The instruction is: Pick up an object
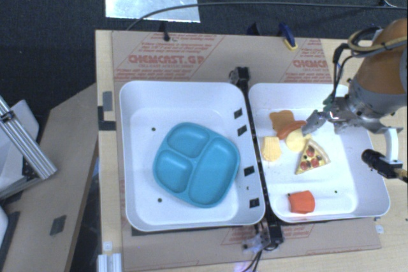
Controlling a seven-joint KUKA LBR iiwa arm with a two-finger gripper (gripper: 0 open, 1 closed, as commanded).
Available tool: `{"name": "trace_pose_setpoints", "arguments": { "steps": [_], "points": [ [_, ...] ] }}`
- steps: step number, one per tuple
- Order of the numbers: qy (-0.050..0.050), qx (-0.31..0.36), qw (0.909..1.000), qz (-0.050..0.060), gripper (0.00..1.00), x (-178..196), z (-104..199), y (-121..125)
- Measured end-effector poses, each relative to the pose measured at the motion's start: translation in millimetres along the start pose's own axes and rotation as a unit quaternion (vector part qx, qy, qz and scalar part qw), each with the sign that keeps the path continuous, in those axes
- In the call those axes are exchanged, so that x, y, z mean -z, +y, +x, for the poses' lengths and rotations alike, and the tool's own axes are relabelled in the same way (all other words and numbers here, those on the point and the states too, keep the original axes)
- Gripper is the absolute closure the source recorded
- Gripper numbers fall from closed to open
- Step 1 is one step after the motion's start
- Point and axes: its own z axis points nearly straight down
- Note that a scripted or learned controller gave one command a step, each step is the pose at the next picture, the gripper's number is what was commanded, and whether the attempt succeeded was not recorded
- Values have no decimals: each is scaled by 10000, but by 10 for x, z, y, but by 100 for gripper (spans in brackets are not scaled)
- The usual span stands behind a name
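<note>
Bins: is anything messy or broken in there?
Nothing looks broken or spilled. The blue tray sits a bit crooked in the left bin. In the right bin, the toy foods bunch by the gripper, except an orange block lying apart near the front.

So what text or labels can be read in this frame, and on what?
"CHEMCAST GP": red print on the brown sheet under the bins, left, viewed upside down.
The same red print repeats on the right, partly cut off.
Smaller red lines around both: too blurred to read.
</note>
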Motion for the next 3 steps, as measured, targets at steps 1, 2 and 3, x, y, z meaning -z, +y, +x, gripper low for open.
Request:
{"name": "trace_pose_setpoints", "arguments": {
  "steps": [1,2,3],
  "points": [
    [3,-8,10000,10,0,-615,11,-58],
    [-1,-6,10000,-4,0,-862,14,-54],
    [-6,-5,10000,-21,100,-741,11,-44]
  ]
}}
